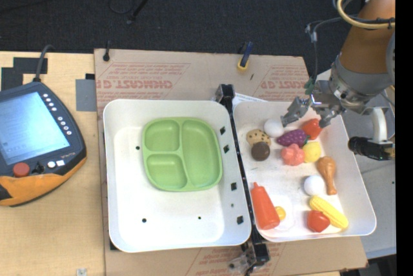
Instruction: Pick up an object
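Overhead slanted view of the tabletop (39, 229) carrying two shallow white bins side by side. The left bin (129, 216) contains one green three-compartment plate (181, 154). The right bin (361, 204) contains a scatter of toy foods: one orange bottle (264, 205), one chocolate-chip cookie (257, 136), one brown round piece (260, 151), two white eggs (one at the upper left (273, 128), one lower (314, 185)), one purple grape bunch (293, 137), one pink piece (293, 155), one yellow lemon-like piece (312, 151), one drumstick (328, 173), one corn cob (329, 211), and two red pieces (one at the lower edge (317, 222), one at the top (312, 128)).

The arm (364, 42) enters from the right; its end effector (311, 114) hangs over the upper part of the right bin with its two fingers spread apart, one toward the upper egg, the other just right of the upper red piece. That red piece lies between or just below the fingers; contact cannot be judged, and nothing is visibly gripped. A handheld control pendant (35, 136) rests at the left of the tabletop.
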